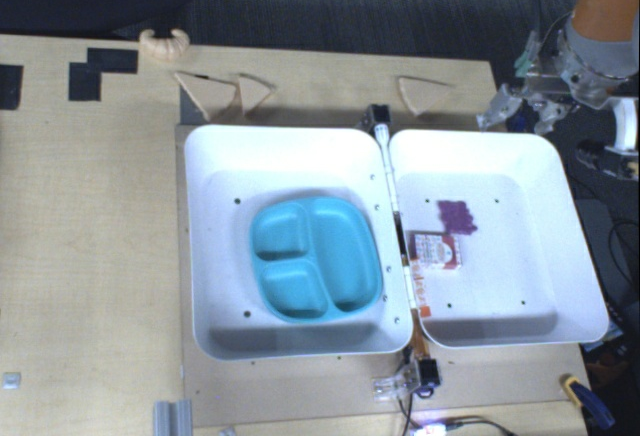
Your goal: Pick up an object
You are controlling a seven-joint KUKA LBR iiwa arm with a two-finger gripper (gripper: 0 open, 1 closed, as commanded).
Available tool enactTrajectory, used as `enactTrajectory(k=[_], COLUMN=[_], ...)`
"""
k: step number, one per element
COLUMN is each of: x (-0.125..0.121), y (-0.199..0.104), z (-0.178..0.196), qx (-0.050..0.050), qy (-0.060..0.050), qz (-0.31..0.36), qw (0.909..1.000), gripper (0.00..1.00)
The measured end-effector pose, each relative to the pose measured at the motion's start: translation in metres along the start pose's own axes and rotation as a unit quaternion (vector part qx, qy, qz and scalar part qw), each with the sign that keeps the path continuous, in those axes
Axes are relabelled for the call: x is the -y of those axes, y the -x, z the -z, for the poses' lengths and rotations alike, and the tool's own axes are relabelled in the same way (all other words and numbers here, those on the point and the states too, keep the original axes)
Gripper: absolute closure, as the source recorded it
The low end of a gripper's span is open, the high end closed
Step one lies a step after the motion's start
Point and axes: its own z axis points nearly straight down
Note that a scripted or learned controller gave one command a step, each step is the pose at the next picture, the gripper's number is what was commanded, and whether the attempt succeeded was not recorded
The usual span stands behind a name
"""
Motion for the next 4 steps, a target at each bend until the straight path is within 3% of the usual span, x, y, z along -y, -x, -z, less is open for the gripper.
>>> enactTrajectory(k=[1,2,3,4], x=[-0.001,0.062,0.059,0.099], y=[-0.02,-0.039,-0.039,-0.12], z=[-0.159,-0.163,-0.15,-0.066], qx=[-0.001,0.0,0.0,-0.001], qy=[-0.002,-0.001,0.004,0.0], qz=[0.001,-0.001,-0.001,0.0], qw=[1.0,1.0,1.0,1.0], gripper=[0.0,0.0,1.0,1.0])
